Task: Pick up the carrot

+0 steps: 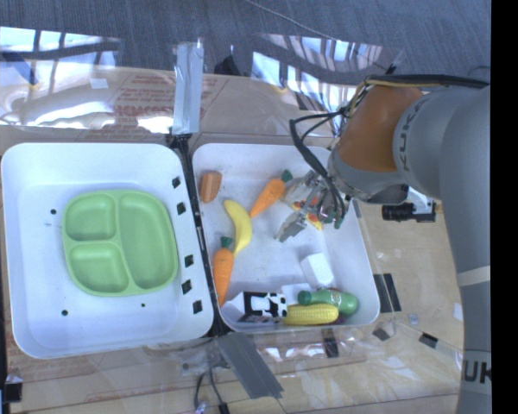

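Two carrots lie in the right bin (350, 231). One carrot (267, 197) lies at a slant in the upper middle, its green top toward the upper right. The other carrot (223, 271) lies along the bin's left wall, green top pointing up. My gripper (295, 216) hangs over the bin's middle right, just to the right of the upper carrot and apart from it. Nothing shows held in it.
A yellow banana (239, 222) lies between the two carrots. A brown-orange piece (210, 185) sits at the upper left, a white block (317, 270) lower right. Corn (309, 315), a green vegetable (335, 300) and a black-and-white item (263, 305) line the front wall. The left bin (26, 231) holds a green divided plate (119, 241).
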